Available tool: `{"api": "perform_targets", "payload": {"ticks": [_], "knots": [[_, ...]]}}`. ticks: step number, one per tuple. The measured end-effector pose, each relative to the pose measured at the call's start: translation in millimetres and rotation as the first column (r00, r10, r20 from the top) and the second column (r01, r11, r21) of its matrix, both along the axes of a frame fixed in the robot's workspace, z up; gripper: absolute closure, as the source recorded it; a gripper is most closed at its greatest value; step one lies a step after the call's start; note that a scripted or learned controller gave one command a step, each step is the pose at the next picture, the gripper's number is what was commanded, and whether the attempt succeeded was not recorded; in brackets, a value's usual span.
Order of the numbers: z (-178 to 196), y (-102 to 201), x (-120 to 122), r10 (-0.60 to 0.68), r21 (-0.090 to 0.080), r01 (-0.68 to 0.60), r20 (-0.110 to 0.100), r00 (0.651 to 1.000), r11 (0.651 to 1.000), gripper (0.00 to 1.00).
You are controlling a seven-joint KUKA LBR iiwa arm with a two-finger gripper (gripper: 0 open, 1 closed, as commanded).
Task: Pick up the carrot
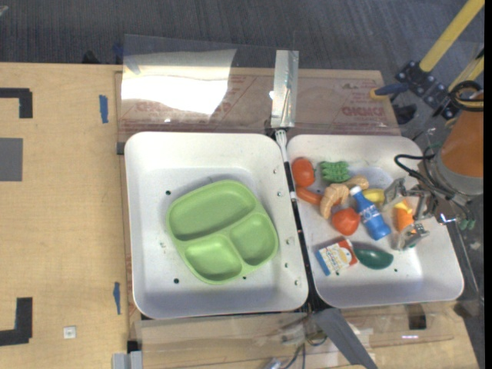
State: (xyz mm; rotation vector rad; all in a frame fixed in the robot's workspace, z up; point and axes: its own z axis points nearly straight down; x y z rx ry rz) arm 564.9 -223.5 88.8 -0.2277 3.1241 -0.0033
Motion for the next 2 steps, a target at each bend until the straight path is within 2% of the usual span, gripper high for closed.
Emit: {"api": "perform_targets", "payload": {"ticks": [1,2], "knots": [[14.2,1.3,4.7,0.002,-0.003,-0.002,0.015,1.000,1.000,1.00],[72.3,85.3,16.2,-0.145,0.004,0.145,0.003,0.989,0.989,1.00]]}}
